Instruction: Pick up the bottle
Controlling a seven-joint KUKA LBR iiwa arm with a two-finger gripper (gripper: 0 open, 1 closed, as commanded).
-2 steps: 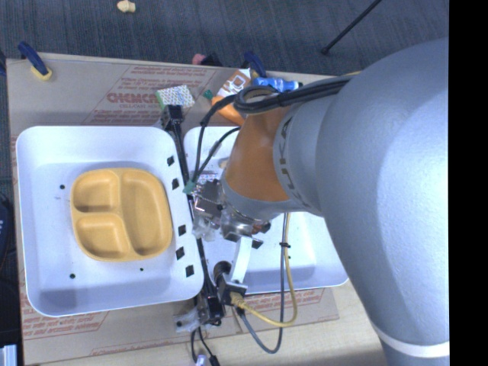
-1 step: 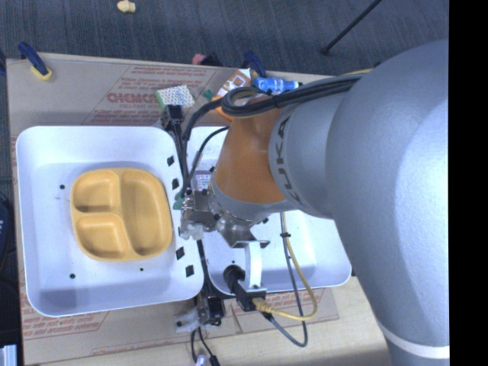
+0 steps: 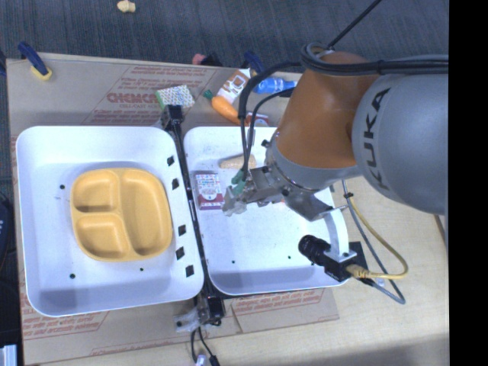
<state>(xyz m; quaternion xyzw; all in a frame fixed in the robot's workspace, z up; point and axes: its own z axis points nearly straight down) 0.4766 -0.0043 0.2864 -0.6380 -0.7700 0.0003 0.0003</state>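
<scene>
A: Where does the arm (image 3: pixel 358 136) stand?

B: It reaches in from the right and hangs over the right bin (image 3: pixel 259 269). Its end effector (image 3: pixel 238 198) sits low over that bin's left half, just beside a small red-and-white packet (image 3: pixel 207 189) lying on the bin floor.

A: State of the end effector?

B: That cannot be told; the wrist hides most of it, and no object is seen in it.

A: And the bottle?

B: A bottle (image 3: pixel 232 91) with an orange body and a white label lies on its side on the bench (image 3: pixel 114 90), just beyond the right bin's far rim, apart from the end effector. A blue item (image 3: pixel 274 85) lies beside it.

A: The left bin (image 3: pixel 38 227)?

B: It holds a yellow compartment tray (image 3: pixel 120 212), lying flat.
</scene>
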